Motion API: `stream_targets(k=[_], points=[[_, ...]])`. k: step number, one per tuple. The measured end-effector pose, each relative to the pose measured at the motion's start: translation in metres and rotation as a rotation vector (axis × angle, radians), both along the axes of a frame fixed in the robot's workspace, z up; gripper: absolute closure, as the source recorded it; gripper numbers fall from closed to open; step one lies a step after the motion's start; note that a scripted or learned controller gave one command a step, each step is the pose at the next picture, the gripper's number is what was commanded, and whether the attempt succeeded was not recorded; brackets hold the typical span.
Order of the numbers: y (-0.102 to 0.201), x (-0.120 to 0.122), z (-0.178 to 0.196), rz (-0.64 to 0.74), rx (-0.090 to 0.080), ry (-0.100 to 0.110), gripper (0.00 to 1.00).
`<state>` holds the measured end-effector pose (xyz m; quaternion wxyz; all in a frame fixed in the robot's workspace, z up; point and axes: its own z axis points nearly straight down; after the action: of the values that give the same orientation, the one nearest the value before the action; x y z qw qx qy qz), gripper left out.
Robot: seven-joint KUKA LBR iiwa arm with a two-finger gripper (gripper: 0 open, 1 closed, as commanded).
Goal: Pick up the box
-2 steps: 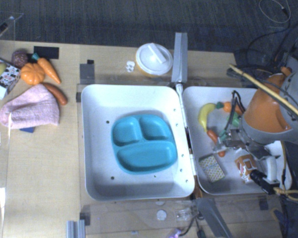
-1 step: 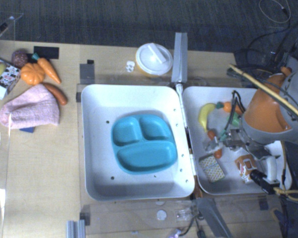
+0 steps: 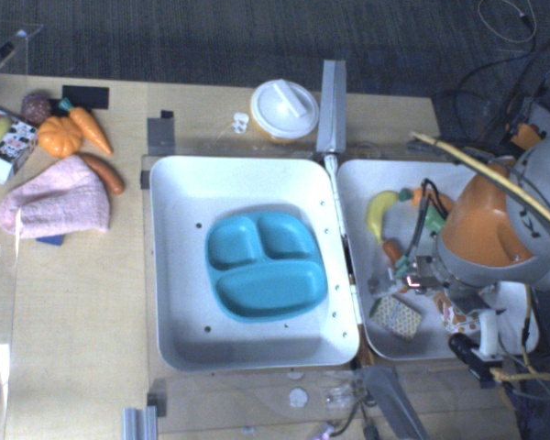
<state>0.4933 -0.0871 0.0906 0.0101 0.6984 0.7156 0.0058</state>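
Observation:
A small patterned box [image 3: 398, 317] lies tilted near the front left corner of the right bin [image 3: 353, 246]. My gripper [image 3: 414, 278] hangs low over the bin, just behind and to the right of the box, below the orange wrist band [image 3: 481, 227]. The arm's body covers the bin's right half. Whether the gripper touches the box cannot be made out.
A yellow banana [image 3: 379, 211] and small orange and red items [image 3: 391, 248] lie behind the gripper. A red-and-white packet [image 3: 449, 316] sits right of the box. The left bin [image 3: 179, 246] holds a blue divided tray [image 3: 266, 264]. Toy food and a pink cloth [image 3: 55, 200] rest at far left.

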Motion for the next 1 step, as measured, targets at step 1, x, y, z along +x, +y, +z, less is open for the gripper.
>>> stream_targets(k=[1], points=[[0.0035, 0.0002, 0.0001, -0.12, 0.004, -0.001, 0.0]])
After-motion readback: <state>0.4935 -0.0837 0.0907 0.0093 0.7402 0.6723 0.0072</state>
